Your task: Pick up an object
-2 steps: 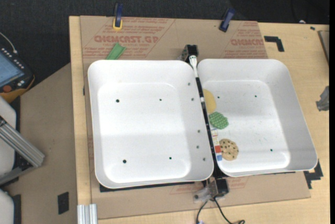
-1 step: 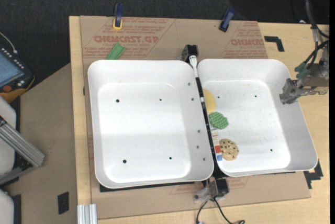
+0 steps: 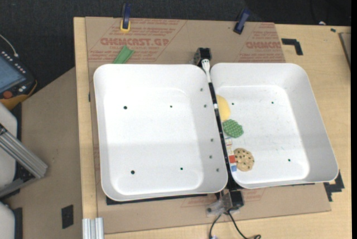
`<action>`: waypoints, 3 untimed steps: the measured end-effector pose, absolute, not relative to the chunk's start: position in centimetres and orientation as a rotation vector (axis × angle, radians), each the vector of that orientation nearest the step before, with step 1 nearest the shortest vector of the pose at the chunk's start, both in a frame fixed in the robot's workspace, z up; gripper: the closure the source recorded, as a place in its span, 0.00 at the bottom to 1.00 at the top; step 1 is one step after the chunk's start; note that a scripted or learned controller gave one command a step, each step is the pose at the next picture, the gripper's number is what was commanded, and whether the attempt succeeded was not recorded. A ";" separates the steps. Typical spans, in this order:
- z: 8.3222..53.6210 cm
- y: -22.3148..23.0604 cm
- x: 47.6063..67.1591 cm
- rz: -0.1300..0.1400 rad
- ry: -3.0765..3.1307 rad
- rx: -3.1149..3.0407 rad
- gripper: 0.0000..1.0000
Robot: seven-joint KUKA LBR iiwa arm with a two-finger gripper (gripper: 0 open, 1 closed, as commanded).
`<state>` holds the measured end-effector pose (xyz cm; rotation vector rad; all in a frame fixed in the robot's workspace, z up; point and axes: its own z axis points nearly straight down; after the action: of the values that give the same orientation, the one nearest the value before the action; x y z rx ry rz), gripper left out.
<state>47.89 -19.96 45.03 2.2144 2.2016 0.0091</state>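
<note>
nothing picked yet. yellow piece (image 3: 222, 107), green piece (image 3: 233, 129) and cookie (image 3: 243, 159) hug the right bin (image 3: 290, 84) left wall. next: descend there.

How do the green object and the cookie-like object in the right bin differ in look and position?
The green object is plain green with a textured surface; the cookie-like object is tan with dark spots. The green object lies farther up the bin, just below a yellow object; the cookie-like object lies nearest the bin's front edge, beside a small red and blue item. Both are small, roundish, and rest along the left wall of the right bin.
</note>
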 end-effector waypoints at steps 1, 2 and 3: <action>33.7 -15.5 50.2 -0.007 2.233 2.223 1.00; 31.9 -4.5 47.8 -0.001 2.239 2.214 1.00; 30.3 2.9 49.2 -0.002 2.234 2.215 1.00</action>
<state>49.16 2.86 30.34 2.2153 2.2341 -0.0015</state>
